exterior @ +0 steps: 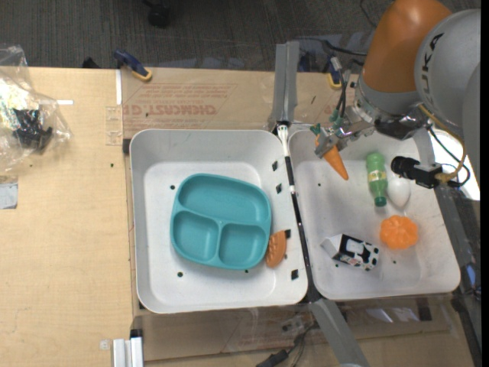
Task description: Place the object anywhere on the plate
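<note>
The carrot hangs clamped in the end effector.

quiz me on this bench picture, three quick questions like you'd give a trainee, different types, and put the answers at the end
1. True or false: the teal plate lies in the left bin.
2. What does the gripper hold between its fingers? A) green bottle B) carrot C) white egg
3. Fill in: the orange fruit lies in the ___ bin.

Key: 1 true; 2 B; 3 right.
</note>
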Robot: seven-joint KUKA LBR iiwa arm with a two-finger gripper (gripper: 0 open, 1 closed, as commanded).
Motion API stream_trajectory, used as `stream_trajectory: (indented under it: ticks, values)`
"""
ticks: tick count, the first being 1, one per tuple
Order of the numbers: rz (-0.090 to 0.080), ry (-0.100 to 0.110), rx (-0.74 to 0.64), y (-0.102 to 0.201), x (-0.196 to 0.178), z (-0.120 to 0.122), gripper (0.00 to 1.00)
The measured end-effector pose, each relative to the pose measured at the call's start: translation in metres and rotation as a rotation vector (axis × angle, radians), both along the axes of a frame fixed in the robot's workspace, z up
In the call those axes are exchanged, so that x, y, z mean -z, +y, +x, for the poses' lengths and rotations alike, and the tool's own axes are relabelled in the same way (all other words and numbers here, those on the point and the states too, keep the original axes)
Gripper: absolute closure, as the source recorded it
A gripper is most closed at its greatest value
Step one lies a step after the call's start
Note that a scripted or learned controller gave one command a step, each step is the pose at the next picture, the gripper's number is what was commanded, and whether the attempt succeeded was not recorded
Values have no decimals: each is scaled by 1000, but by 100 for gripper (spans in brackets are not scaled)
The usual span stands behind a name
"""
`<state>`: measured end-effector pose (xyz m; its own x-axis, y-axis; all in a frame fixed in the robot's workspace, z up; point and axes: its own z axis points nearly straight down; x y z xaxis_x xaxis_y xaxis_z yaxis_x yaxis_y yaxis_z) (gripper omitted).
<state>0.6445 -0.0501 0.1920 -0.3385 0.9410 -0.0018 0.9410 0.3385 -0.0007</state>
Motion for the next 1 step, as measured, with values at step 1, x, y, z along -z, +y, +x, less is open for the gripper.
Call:
stream_trajectory:
  ticks: [1]
  values:
    - [1,2,-7,71,1,-47,100]
